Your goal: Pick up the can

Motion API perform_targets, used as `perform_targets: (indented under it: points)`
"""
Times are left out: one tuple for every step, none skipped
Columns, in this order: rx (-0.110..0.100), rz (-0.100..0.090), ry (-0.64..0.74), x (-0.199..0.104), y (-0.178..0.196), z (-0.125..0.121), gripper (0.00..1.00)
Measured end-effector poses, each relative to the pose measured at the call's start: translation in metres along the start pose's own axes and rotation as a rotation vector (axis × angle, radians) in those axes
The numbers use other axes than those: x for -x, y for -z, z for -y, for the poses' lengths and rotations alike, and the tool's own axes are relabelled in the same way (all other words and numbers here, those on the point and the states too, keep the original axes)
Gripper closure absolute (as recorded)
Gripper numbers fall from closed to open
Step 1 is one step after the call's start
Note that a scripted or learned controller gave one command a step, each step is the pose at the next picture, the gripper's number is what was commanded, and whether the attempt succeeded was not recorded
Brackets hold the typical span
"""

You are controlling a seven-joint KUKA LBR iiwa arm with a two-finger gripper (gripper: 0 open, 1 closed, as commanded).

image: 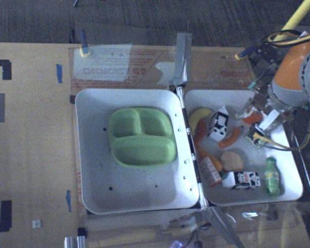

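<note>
Left bin (pixel 93 190): green tray (pixel 142 137) at centre, bare floor along all edges. Right bin (pixel 294 190) crowded. Can (pixel 211 170) lies against left wall, near front edge, beside milk carton (pixel 243 179). Gripper (pixel 259 122) hangs over back right corner; finger state unclear.

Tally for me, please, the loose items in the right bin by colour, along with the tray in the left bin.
Green: 2, the tray and the bottle
Black-and-white cartons: 2
Yellow fruit: 1
Red-orange: 3, a sausage, a can, a carrot-like piece
Tan bun: 1
Total: 9
</note>
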State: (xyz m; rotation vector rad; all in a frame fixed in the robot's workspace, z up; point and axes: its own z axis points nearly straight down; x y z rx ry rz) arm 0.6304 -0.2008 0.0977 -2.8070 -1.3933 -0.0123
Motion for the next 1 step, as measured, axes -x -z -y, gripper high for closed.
perform_targets:
  points:
    - [-0.001, 0.001, 0.002, -0.0007, 0.0104, -0.0001, 1.0]
